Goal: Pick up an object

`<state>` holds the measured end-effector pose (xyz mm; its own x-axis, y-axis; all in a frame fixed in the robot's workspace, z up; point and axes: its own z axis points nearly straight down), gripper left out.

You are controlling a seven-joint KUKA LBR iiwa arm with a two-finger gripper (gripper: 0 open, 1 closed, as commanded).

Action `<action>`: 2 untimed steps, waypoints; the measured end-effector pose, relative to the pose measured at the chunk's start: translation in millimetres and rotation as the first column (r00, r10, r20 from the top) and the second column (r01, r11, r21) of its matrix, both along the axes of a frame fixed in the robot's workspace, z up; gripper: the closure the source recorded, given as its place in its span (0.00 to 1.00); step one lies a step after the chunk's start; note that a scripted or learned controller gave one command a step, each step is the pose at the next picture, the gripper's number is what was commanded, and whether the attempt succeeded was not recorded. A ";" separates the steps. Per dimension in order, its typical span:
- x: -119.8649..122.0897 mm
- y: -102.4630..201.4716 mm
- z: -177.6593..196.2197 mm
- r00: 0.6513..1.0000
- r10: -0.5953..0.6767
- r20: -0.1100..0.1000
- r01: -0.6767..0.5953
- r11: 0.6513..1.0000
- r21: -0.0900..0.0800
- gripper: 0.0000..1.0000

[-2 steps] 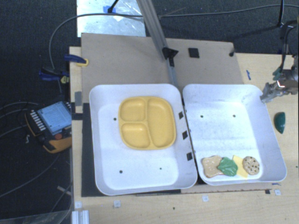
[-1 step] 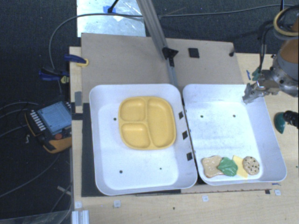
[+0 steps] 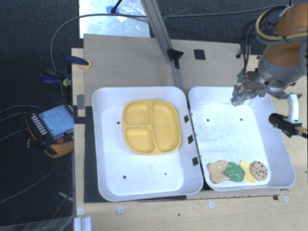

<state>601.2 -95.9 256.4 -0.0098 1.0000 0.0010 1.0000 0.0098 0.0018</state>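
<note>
One gripper (image 3: pixel 239 96) hangs over the right bin's (image 3: pixel 226 129) far edge; I cannot tell its state. Four food pieces lie along the near wall, well apart from it. I'd target the cookie (image 3: pixel 259 170), descending straight, clear of the wall.

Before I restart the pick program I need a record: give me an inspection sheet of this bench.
Surface: two white bins, left bin, right bin.
Job's things: toy foods in the right bin's near corner: tan piece, green piece, yellow piece, cookie.
Clutter: yellow divided plate in the left bin.
Grippers: gripper over the right bin's far edge, holding nothing seen.
Cables: grey cable behind the bench.
Surroundings: blue device left of the bench.
</note>
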 end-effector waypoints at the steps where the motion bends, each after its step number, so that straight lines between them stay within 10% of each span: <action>1: 3.1 44.6 -7.2 1.000 0.000 0.000 0.000 1.000 0.000 1.00; 2: 5.8 90.7 -6.7 1.000 0.000 0.000 0.000 1.000 0.001 1.00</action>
<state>607.1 -5.2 249.7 -0.0101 0.9999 0.0016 0.9999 0.0101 0.0022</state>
